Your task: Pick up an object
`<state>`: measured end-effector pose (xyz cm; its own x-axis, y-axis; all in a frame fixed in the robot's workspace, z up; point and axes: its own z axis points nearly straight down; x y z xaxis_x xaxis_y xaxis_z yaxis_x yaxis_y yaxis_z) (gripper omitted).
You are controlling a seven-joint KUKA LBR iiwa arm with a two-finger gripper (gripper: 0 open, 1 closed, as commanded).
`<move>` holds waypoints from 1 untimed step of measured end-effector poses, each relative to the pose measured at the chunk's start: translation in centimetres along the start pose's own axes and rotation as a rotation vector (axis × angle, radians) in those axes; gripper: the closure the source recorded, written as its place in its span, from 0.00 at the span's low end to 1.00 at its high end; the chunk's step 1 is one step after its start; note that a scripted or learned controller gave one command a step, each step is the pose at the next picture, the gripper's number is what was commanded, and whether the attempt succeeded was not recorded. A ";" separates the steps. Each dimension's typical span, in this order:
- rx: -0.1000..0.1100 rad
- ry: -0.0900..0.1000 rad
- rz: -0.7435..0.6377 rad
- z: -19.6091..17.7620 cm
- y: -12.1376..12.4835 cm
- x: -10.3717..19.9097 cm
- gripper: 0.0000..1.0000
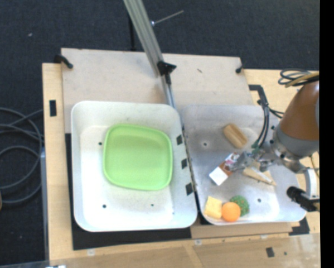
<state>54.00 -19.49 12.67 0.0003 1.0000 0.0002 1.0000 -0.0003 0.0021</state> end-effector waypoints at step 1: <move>-0.005 -0.001 0.000 -1.3 0.1 0.0 1.00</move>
<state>54.13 -19.53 13.93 0.0004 1.0000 -0.0006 1.0000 -0.0004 0.0069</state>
